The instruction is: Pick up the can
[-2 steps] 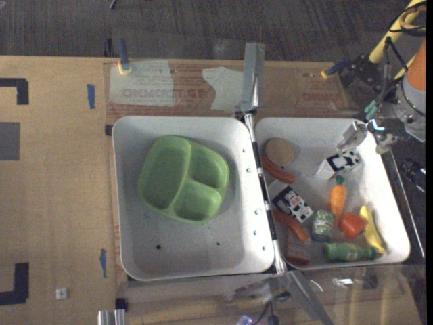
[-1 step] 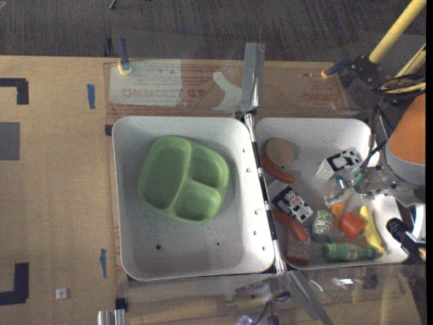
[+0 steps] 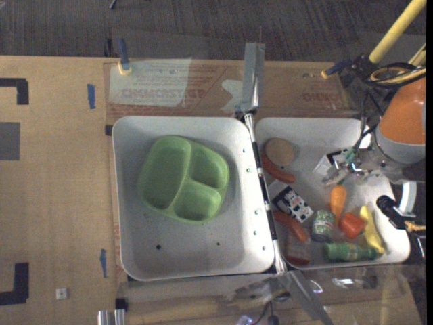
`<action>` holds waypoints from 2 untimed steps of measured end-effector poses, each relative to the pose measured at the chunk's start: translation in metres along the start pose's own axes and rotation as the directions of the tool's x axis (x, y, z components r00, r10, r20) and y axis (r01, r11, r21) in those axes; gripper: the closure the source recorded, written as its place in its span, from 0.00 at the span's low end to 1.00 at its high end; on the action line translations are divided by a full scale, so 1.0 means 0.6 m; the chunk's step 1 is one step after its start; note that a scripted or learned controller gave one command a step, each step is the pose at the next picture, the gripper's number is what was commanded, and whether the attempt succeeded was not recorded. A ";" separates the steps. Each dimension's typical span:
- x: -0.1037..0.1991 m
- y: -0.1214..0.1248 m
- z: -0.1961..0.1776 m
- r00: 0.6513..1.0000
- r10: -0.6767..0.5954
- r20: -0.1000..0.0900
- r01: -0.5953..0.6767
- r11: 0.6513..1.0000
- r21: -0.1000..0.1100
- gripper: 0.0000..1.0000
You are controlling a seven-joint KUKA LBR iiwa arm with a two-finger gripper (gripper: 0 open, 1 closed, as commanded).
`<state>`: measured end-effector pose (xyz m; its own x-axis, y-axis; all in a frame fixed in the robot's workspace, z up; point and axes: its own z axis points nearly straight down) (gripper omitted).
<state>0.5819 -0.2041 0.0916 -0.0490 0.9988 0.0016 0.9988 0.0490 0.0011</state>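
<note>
Broad brown tabletop (image 3: 54, 181) under two shallow white bins side by side, with blue tape marks and black corner marks toward its left edge. Left bin (image 3: 135, 242) carrying a green divided tray (image 3: 184, 178), three compartments, tilted a little, lying in the upper middle of the bin. Right bin (image 3: 308, 134) crowded along its lower half. Grey arm with orange band (image 3: 404, 122) reaching in from the right, over the bin's right rim. Pincer (image 3: 346, 166) hanging over the bin's upper right area, above bare white floor, clear of every item; open or closed, cannot tell at this size and angle. Brown rounded lump (image 3: 279, 152) near the upper left corner of that bin, a red sausage shape (image 3: 278, 170) just below it. Black and white carton (image 3: 292, 203) lower down near the dividing wall, a second red sausage shape (image 3: 290, 225) beneath it. Green bottle (image 3: 348, 252) lying on its side along the bottom wall. Yellow banana (image 3: 371, 230) against the right wall. Can (image 3: 323, 225) with a greenish label, near the bin's lower middle, between the carton and a red pepper (image 3: 351, 225), well below the pincer. Orange carrot (image 3: 337, 200) just above the pepper, pointing upward
</note>
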 end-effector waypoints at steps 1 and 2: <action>0.002 0.123 0.005 0.997 0.070 -0.030 -0.068 0.996 0.059 0.00; -0.007 0.123 -0.011 0.998 0.067 -0.007 -0.067 0.997 0.047 1.00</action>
<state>0.6559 -0.2048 0.0982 0.0185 0.9998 0.0091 0.9988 -0.0181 -0.0462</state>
